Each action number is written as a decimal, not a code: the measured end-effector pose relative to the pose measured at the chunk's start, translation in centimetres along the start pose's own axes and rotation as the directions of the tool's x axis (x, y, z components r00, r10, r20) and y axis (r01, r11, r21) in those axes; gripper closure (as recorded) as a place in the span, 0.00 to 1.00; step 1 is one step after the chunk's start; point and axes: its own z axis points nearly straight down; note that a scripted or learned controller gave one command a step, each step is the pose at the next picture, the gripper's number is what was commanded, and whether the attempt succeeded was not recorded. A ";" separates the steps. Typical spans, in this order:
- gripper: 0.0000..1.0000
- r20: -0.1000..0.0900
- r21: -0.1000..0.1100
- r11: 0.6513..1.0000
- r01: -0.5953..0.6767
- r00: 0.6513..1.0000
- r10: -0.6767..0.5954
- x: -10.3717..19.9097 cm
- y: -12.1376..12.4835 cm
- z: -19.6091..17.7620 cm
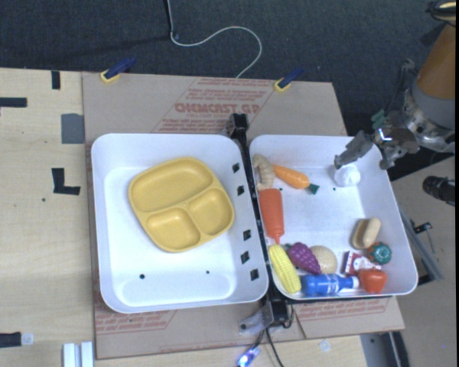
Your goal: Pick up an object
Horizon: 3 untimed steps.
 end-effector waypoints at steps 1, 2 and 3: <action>0.00 -0.002 -0.005 1.000 0.004 1.000 -0.004 6.0 -8.2 -6.4; 1.00 0.000 0.000 1.000 0.002 1.000 -0.002 5.8 -8.0 -6.9; 1.00 -0.003 0.008 1.000 0.007 1.000 -0.007 14.1 -10.1 -1.8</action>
